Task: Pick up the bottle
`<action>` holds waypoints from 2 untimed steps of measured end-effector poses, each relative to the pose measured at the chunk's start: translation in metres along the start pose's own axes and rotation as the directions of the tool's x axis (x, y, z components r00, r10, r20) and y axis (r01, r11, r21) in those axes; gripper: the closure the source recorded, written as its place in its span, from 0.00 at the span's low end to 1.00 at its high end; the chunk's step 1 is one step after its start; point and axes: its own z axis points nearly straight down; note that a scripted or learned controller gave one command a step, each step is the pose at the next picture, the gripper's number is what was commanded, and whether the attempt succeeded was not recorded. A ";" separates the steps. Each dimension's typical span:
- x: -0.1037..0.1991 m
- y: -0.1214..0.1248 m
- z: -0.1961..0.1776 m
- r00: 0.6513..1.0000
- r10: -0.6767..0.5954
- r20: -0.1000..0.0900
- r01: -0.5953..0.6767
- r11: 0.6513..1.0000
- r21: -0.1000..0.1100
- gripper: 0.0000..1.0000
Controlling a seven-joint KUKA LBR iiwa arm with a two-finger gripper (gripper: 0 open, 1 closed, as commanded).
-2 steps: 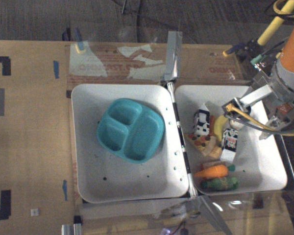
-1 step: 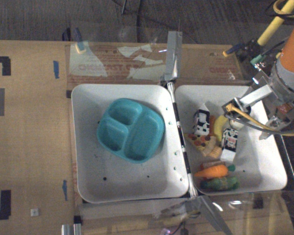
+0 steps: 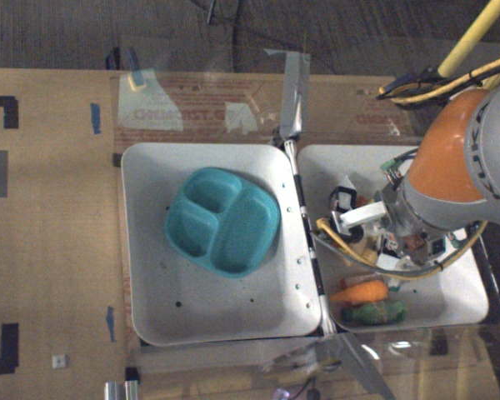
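Pincer (image 3: pixel 382 238): low in right bin (image 3: pixel 471 302), among clutter; finger state cannot be told. Bottle: not identifiable. Carrot (image 3: pixel 360 292) just below pincer. Teal divided plate (image 3: pixel 223 221) well left, in left bin (image 3: pixel 146 290).

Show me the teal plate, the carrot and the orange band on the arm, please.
teal plate (image 3: pixel 223 221): camera view, on the ridge between its compartments.
carrot (image 3: pixel 362 292): camera view, middle of its orange body.
orange band (image 3: pixel 448 147): camera view, centre of the orange shell.
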 end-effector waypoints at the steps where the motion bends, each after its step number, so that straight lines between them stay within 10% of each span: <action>1: 0.097 0.045 -0.041 0.991 -0.132 -0.003 0.132 0.991 -0.002 0.00; 2: 0.065 0.014 -0.054 0.998 0.070 0.000 -0.070 0.998 0.001 0.00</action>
